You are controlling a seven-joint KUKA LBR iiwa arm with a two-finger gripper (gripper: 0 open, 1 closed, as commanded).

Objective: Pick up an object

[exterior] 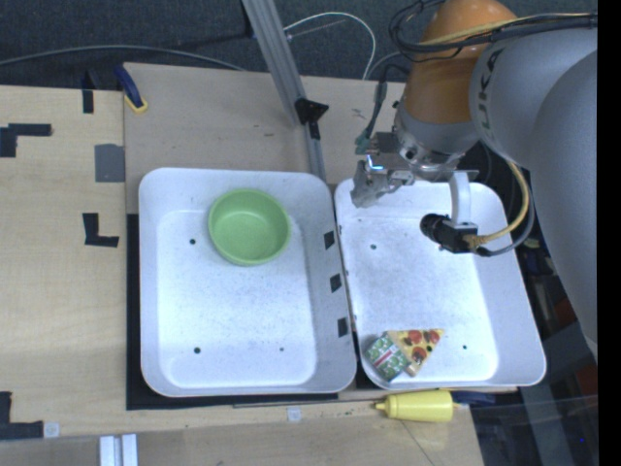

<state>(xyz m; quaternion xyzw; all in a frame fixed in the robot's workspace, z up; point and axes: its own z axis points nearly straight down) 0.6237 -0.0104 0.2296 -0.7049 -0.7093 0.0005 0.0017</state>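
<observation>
The arm (505, 76) is seen over the right bin (505, 357), its gripper (374, 184) at that bin's eleven o'clock corner; whether the jaws are parted cannot be told. A green bowl (249, 225) sits in the left bin (160, 289). A small colourful packet (400, 349), possibly a toy, lies at the right bin's seven o'clock. A yellow bottle (419, 406) lies on the worktop (58, 289) just beyond.

The two bins (330, 212) were white, finely flecked with dark specks and a few black dots. A pale green bowl (249, 225) lay in the left one. In the right one lay a small packet (403, 349) printed in green, red and yellow. A plain yellow bottle (419, 406) lay on the surface (58, 289), which was light tan wood marked with black tape pieces. The arm (524, 85) was grey with an orange band (456, 22). The hand (374, 184) was metallic grey.
</observation>
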